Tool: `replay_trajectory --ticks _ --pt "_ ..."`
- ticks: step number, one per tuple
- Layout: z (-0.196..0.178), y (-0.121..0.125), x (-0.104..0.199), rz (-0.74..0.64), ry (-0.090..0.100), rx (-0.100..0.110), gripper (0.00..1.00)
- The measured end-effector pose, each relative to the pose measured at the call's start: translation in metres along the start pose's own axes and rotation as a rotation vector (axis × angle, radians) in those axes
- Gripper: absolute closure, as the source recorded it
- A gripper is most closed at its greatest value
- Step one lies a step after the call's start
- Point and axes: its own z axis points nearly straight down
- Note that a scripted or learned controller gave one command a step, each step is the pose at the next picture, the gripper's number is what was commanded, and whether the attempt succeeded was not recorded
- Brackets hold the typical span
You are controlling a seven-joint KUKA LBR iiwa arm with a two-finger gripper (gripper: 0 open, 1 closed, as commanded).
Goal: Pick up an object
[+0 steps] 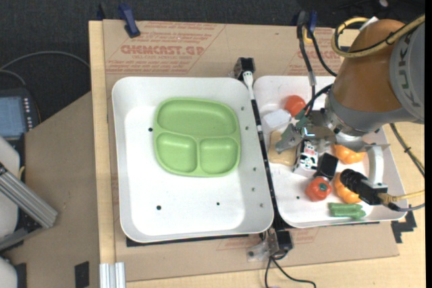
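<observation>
Grey arm with the orange band (368,77) comes in from the right and hangs over the right bin (295,209). The gripper (293,137) is low over that bin's left half, tips pointing down-left, right at the top edge of a tan block (287,158); contact not clear from here. Whether the gripper is released or clenched I cannot tell, the wrist hides too much, and nothing can be seen caught in it. All the loose pickable objects sit in the right bin. An orange-red ball (293,104) is near the back, just above the gripper. A white lump (275,120) is beside the ball, close to the bin's left wall. A small black-and-white box (308,160) is just right of the tan block, below the gripper. A red tomato-like piece (318,189) lies toward the front, near the box. An orange piece (352,154) sits under the wrist, partly covered. A second orange piece (346,195) is just right of the red one. A green piece (347,211) lies flat along the front edge. The left bin (135,165) holds a green divided plate (197,136), flat, three compartments, set in the back half, well apart from the gripper. The two bins touch along a dark seam and both rest on a brown board (169,44). Blue clamps grip the board's back edge, one at the left (128,19) and one at the right (309,20).
</observation>
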Motion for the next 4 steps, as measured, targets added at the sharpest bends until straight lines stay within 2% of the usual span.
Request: replay_trajectory --ticks 1,2,3,4 --pt "0.057 -0.008 -0.058 0.005 -0.002 0.002 0.00" --pt "0.054 -0.006 -0.055 0.000 -0.001 -0.005 0.00" --pt "0.099 0.038 -0.075 -0.001 -0.006 -0.017 0.00" --pt "-0.006 -0.007 0.020 -0.011 0.002 -0.013 0.00"
